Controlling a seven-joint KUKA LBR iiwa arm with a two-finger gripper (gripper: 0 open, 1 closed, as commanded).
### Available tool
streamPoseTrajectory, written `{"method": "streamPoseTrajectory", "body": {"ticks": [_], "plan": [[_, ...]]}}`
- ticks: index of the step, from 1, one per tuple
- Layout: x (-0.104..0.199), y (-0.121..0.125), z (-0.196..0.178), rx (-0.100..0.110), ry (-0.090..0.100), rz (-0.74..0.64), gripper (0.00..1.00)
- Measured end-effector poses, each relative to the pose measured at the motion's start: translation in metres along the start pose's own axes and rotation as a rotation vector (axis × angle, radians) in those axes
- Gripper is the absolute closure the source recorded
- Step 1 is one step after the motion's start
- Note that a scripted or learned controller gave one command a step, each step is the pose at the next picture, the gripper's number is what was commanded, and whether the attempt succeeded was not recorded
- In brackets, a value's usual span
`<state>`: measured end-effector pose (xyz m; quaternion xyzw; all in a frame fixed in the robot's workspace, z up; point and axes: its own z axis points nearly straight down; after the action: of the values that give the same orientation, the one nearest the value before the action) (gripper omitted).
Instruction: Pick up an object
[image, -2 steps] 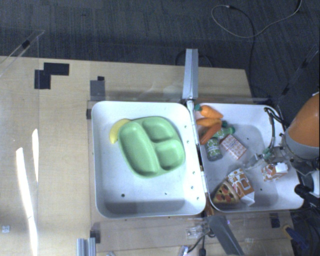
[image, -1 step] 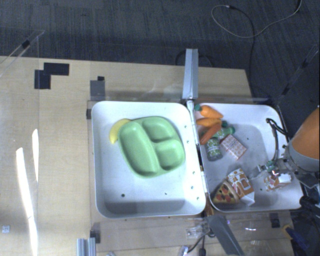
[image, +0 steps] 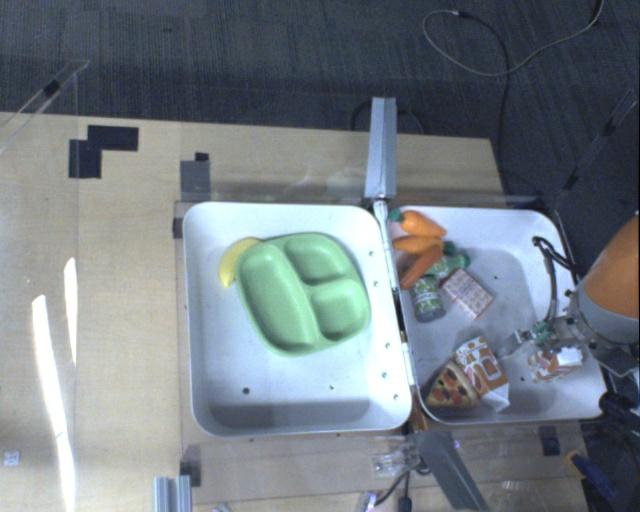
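A small orange-and-white item (image: 553, 364) is being seen lying at the right edge of the right bin (image: 520, 240), directly under the gripper (image: 552, 345); whether it is being pinched cannot be told, as the gripper's state is being obscured by blur. Well apart to the left, a pizza-slice toy (image: 452, 388), a patterned packet (image: 481, 366), a checkered box (image: 467, 292), a green can (image: 428, 298) and carrots (image: 418, 244) are being observed, while a green divided tray (image: 300, 290) over a yellow item (image: 232, 262) is being held in the left bin (image: 215, 380).

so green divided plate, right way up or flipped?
Right way up: green divided plate in the left bin shows three sunken compartments facing the camera.
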<state>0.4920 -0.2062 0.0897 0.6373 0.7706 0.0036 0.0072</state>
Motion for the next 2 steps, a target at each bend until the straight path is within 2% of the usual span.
{"method": "streamPoseTrajectory", "body": {"ticks": [1, 2], "plan": [[0.040, 0.037, 0.000, 0.000, -0.001, -0.198, 0.00], [-0.010, 0.057, -0.004, 0.007, 0.004, -0.218, 0.00]]}}
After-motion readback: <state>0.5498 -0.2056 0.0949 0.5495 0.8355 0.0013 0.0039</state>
